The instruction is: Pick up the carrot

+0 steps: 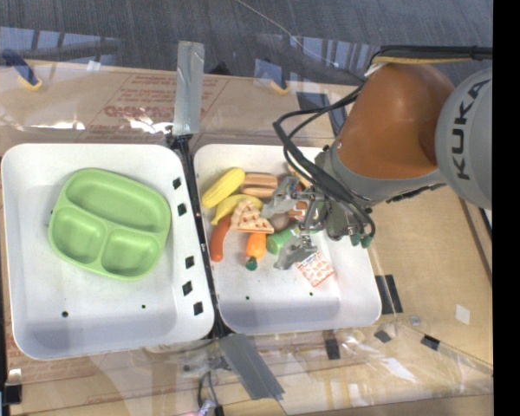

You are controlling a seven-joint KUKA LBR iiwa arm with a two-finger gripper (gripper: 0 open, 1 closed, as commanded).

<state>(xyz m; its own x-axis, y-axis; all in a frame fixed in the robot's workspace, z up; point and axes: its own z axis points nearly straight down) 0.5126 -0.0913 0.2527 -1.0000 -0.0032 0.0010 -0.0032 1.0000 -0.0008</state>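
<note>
Carrot (256,248) beside pizza slice (253,221), hand (296,232) perhaps touching — crowded

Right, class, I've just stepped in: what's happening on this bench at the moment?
A grey KUKA arm reaches in over the right bin, its gripper low among a pile of toy food. The carrot lies just left of it, near a banana, a pizza slice and a hot dog. The left bin holds a green divided plate.
</note>
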